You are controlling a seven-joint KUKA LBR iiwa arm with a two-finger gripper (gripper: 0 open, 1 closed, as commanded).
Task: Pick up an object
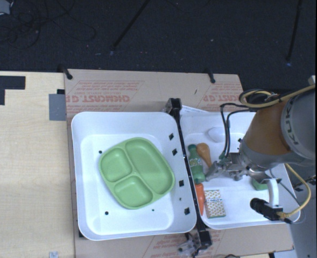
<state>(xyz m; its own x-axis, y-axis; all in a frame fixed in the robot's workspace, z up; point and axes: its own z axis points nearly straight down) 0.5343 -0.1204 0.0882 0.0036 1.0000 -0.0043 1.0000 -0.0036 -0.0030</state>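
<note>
Grey metal gripper (218, 168) hangs in the right white bin (239, 219). A green bottle (195, 164) lies just beside its jaws; whether they are parted I cannot tell.

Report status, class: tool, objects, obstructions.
Tool low in right bin, beside green bottle. Nothing seen gripped. Carrot and box close by. Green tray in left bin.
</note>
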